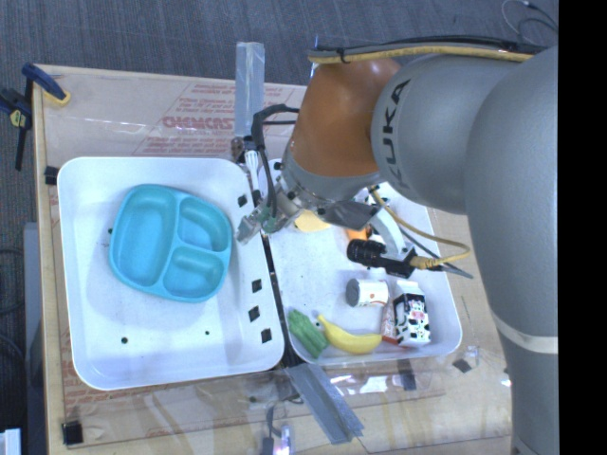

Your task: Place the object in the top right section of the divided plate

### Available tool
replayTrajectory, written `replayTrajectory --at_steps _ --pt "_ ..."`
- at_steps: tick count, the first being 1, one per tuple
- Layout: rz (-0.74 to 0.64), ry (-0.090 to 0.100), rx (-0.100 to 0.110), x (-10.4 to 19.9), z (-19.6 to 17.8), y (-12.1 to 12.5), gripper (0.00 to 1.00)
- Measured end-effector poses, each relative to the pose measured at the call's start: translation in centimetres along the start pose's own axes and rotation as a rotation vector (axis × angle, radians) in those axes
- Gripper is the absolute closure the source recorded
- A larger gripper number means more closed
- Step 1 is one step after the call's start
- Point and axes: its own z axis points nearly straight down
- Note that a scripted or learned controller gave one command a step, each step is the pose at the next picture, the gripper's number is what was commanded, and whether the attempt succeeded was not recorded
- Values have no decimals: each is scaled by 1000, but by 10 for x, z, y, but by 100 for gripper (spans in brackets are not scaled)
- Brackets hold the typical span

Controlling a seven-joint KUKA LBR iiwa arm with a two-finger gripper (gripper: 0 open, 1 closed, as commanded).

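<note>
The blue divided plate (173, 243) lies in the left bin (95, 349); it has one long section on the left and two smaller ones on the right. My gripper (260, 223) hangs over the wall between the two bins, just right of the plate's upper right section. It is shut on a small green object (272, 222), of which only a bit shows between the grey fingers. The arm's orange band and grey body hide the back of the right bin.
The right bin (446, 335) holds a banana (349, 337), a green vegetable (305, 331), a cow-patterned carton (409, 318), a small can (366, 293), and yellow (311, 222) and orange (355, 234) pieces by the wrist. Black clips (254, 287) line the middle wall.
</note>
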Motion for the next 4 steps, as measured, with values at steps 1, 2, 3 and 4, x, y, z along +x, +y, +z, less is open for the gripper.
replayTrajectory --at_steps 1,2,3,4 --pt "-310 0 -1 21 -3 -9 100" --pt "-415 -1 -2 65 -14 -53 100" --pt "-515 1 0 51 21 -64 100" --pt "-821 -3 -3 89 20 -35 100"
